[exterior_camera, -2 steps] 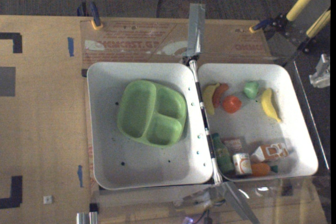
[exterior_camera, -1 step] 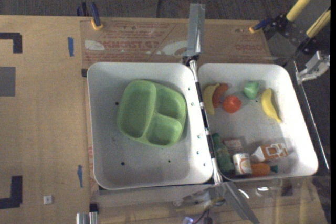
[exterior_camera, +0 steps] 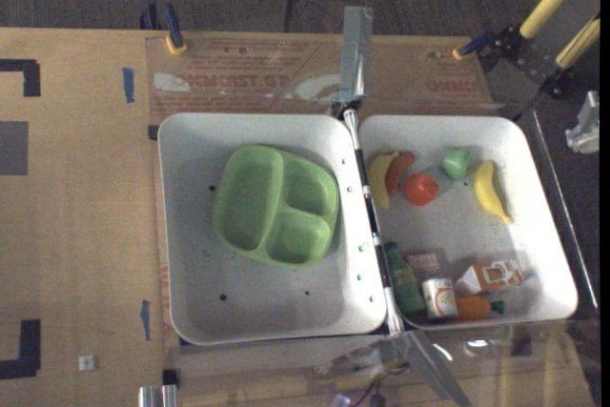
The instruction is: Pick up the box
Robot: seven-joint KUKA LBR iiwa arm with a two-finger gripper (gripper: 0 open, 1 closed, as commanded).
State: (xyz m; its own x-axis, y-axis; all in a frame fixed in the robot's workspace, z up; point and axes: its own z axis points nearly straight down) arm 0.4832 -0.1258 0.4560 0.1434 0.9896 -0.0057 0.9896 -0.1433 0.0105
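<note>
Box [exterior_camera: 439, 297], small orange-and-white carton, beside slanted white carton [exterior_camera: 490, 277]

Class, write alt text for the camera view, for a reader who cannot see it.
Two white bins sit side by side on a bench. The left bin holds a green divided plate; the right bin holds toy food, including two bananas, a tomato and small boxes.

Cardboard [exterior_camera: 248, 76] at the bench's far edge: I see reddish print, upside down, but can't make out the words.
Carton [exterior_camera: 491, 276] near the right bin's [exterior_camera: 534, 157] near edge: orange and white label, too small for me to read.
Box [exterior_camera: 439, 296] beside it: printing illegible.
</note>
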